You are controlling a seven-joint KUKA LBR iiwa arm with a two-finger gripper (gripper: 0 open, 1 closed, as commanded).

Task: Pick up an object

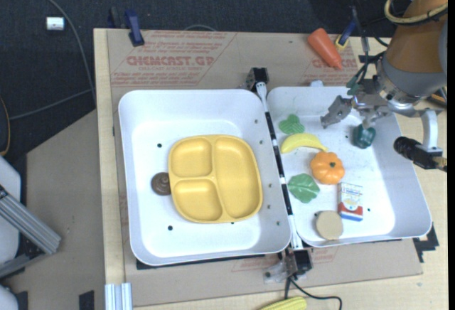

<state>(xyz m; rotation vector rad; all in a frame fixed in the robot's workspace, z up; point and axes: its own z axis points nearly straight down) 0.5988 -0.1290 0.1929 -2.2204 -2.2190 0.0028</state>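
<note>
Teal object (365, 136) beneath pincer (353, 115).

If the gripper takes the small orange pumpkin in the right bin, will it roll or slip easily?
The pumpkin looks round and smooth, so it may slip out of a two-finger pinch unless gripped across its middle. Pushed, it would probably roll a little, though the banana and the green leaf lie close beside it and could stop it. It looks like a light toy.

Cardboard-topped bench (185, 60), two white bins (142, 159) side by side, orange carrot (325, 48)
</note>
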